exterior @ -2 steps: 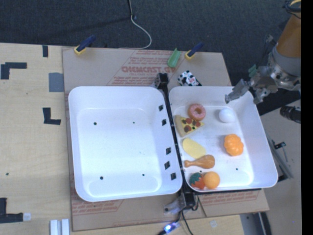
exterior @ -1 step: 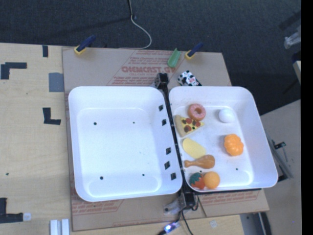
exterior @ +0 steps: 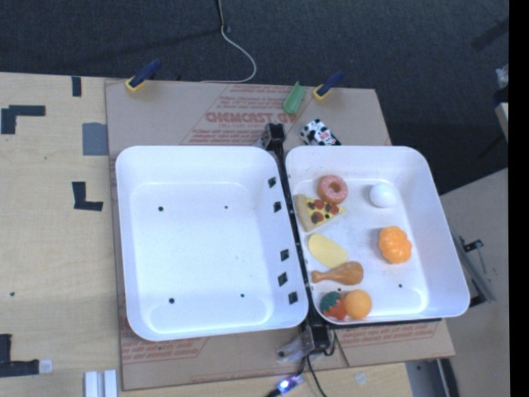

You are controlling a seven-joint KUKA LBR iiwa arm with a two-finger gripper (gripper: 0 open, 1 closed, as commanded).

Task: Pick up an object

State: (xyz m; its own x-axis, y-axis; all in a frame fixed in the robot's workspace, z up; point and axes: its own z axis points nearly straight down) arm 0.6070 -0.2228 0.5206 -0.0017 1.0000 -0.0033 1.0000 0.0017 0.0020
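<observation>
Two shallow white plastic bins sit side by side on the bench; the left bin point(exterior: 198, 246) has only bare floor, while the right bin point(exterior: 430, 222) carries toy food. A pink ring doughnut point(exterior: 333, 189) lies near a white egg-shaped ball point(exterior: 381, 195), a pizza slice point(exterior: 318, 211) just below. An orange pumpkin-like fruit point(exterior: 395, 245), a yellow wedge point(exterior: 327, 251), a brown drumstick point(exterior: 339, 275) and a small orange ball point(exterior: 358, 304) lie lower down.

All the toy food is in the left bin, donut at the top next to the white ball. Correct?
Wrong bin. In the camera view the toy food sits in the right bin, not the left bin. The donut is at the top, next to the white ball.
</observation>
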